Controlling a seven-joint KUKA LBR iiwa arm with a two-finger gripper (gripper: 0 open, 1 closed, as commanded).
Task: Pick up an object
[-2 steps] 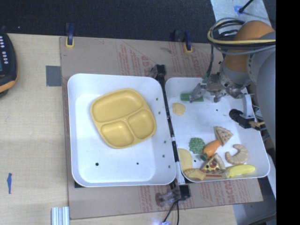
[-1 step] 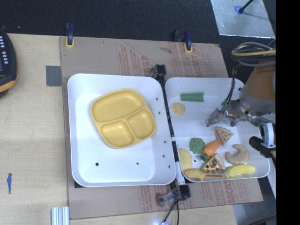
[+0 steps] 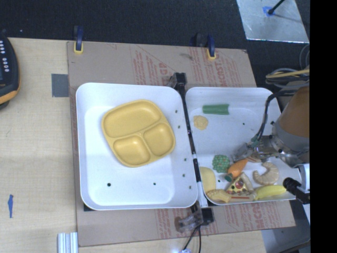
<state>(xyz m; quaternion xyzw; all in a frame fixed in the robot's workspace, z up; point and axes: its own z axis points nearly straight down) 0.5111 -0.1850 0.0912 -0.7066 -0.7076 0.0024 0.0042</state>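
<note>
The arm point(image 3: 295, 121) comes in from three o'clock, its grey body with the orange band hanging over the right rim of the right bin point(image 3: 231, 95). Its wrist bends down toward the bin's lower half, and the gripper point(image 3: 251, 151) sits low among the clutter there; whether the jaws are wide or narrow cannot be told, since dark cabling and the wrist housing hide them (nothing is plainly seen between them).

Nearest the camera, at about five o'clock, lie the toy foods crowded along the right bin's lower edge: a yellow banana point(image 3: 269, 192), a pizza slice point(image 3: 240, 186) just beside it, and a pale yellow piece point(image 3: 208, 178) against the bin's left wall. A little farther up come an orange carrot point(image 3: 238, 166), touching a green broccoli point(image 3: 221, 162) on its left, and a curved tan shrimp-like piece point(image 3: 267, 174) on its right. These press close around the gripper.

Farther up the same bin, well apart from the pile, rest a small yellow round chip point(image 3: 200, 122) and a green bar point(image 3: 215, 109) near the top wall.

At nine o'clock the left bin point(image 3: 100, 186) holds a yellow divided plate point(image 3: 138, 132), tilted in its placing. Both bins sit on brown cardboard point(image 3: 137, 62) clamped to the table point(image 3: 31, 157).
</note>
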